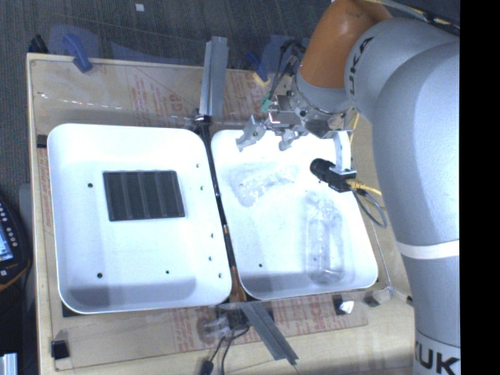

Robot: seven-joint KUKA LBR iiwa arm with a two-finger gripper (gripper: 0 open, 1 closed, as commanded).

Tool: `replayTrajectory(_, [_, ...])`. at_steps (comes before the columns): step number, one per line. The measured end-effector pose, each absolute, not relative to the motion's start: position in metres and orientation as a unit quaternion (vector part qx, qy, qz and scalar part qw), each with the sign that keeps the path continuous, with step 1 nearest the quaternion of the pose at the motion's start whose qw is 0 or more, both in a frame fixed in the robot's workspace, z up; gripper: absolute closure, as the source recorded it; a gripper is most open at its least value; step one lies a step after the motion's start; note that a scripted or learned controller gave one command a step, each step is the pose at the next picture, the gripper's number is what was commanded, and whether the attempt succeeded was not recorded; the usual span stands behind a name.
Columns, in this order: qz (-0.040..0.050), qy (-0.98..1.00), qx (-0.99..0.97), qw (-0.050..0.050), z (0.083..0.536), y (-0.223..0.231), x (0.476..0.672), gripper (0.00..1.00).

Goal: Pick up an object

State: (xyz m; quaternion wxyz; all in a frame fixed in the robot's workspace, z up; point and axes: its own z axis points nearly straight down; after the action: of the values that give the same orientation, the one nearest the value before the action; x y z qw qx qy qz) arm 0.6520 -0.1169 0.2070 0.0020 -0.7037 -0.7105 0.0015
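In the right bin [258,283] lie two clear plastic things. A crumpled clear plastic piece [258,182] rests near the bin's upper left. A clear plastic bottle [324,237] lies lengthwise toward the bin's right side. My gripper [269,137] hangs over the bin's far edge, just above the crumpled piece, its two grey fingers spread apart with nothing between them. The grey arm with its orange band [336,41] comes in from the upper right.
The left bin [70,287] holds a dark ribbed rectangular pad [144,194]. A metal divider bar [212,76] stands between the bins at the back. A black cable fitting [332,174] hangs off the wrist over the right bin.
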Motion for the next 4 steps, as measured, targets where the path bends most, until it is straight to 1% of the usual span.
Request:
replayTrajectory(1, [0.0006,-0.568,-0.823,0.0,0.273,-0.181,0.639,0.0])
replayTrajectory(2, [0.0011,-0.579,-0.815,0.002,0.275,-0.202,0.605,0.0])
replayTrajectory(3, [0.0013,-0.616,-0.788,0.002,0.277,-0.2,0.579,0.0])
replayTrajectory(4, [0.0007,-0.637,-0.771,0.001,0.307,-0.199,0.553,0.0])
